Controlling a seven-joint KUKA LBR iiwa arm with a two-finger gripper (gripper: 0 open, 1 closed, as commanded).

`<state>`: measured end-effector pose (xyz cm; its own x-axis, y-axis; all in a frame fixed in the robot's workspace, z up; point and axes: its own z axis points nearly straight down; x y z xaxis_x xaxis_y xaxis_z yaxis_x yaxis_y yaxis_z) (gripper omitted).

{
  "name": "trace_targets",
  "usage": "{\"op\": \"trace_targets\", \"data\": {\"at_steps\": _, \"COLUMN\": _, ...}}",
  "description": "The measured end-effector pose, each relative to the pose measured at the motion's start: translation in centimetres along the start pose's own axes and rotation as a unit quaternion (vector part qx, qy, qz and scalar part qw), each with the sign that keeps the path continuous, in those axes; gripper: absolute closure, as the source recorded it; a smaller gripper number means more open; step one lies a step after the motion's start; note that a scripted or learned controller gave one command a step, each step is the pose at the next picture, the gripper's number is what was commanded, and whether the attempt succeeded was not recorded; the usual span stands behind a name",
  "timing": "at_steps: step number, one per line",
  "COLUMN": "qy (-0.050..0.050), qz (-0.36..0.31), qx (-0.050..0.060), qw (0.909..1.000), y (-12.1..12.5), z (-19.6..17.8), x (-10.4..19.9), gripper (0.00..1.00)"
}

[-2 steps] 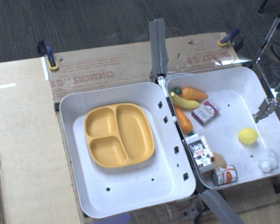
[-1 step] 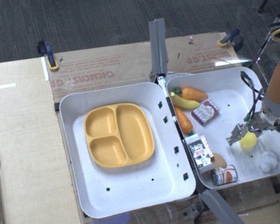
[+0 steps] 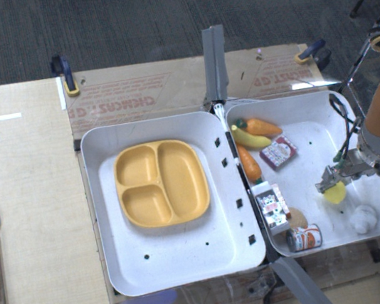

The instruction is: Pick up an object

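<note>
My gripper (image 3: 331,182) hangs low over the right part of the right bin (image 3: 309,128). A small yellow fruit-like object (image 3: 336,194) lies right under its tip, partly covered by it. Whether they touch is unclear. Along the bin's left side lie a yellow banana (image 3: 251,138), an orange carrot (image 3: 264,126), a second orange piece (image 3: 250,163), a purple packet (image 3: 279,153), a white printed box (image 3: 272,207), a round brown item (image 3: 297,218) and a red and white can (image 3: 305,238). A white ball (image 3: 363,218) rests at the front right.
The left bin (image 3: 107,219) holds a yellow three-compartment plate (image 3: 161,183). A grey divider bar (image 3: 216,71) runs up from between the bins. Cables (image 3: 347,121) hang by the arm at the right. Blue clamps (image 3: 60,67) sit at the back corners.
</note>
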<state>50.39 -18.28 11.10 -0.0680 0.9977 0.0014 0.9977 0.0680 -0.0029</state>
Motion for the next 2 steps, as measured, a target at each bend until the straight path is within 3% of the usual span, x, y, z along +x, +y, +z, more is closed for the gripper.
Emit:
{"op": "trace_targets", "data": {"at_steps": 1, "qy": -0.001, "qz": -0.033, "qx": -0.001, "qw": 0.9995, "y": 2.4, "z": -10.2, "x": -0.3, "gripper": 1.00}}
{"op": "trace_targets", "data": {"at_steps": 2, "qy": -0.001, "qz": -0.043, "qx": 0.000, "qw": 0.9991, "y": 2.9, "z": -11.1, "x": 7.1, "gripper": 1.00}}
